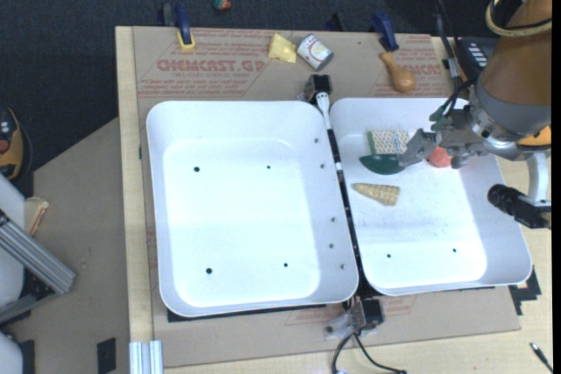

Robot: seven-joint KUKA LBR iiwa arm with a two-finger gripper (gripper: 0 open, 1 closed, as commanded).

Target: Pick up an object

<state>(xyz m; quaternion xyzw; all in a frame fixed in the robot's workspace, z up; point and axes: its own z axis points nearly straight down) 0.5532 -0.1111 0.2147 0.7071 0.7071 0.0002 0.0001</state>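
The right bin (pixel 438 263) holds a tan waffle cone (pixel 377 192) lying on its side, a dark green flat piece (pixel 379 162) and a pale dotted block (pixel 387 140) just behind it. A small red-orange object (pixel 439 158) lies at the bin's far right, right under my gripper (pixel 432 151). The gripper hangs low over that corner, reaching in from the right below the arm's orange band (pixel 519 70). It partly covers the red object, and I cannot see whether they touch.
The left bin (pixel 166 215) sits beside the right one, with a black divider (pixel 337 179) between them. Behind the bins lie a yellow piece (pixel 282 49), a small white box (pixel 315 52) and a brown pear-shaped thing (pixel 399 74). Blue clamps (pixel 182 20) grip the board's back edge.
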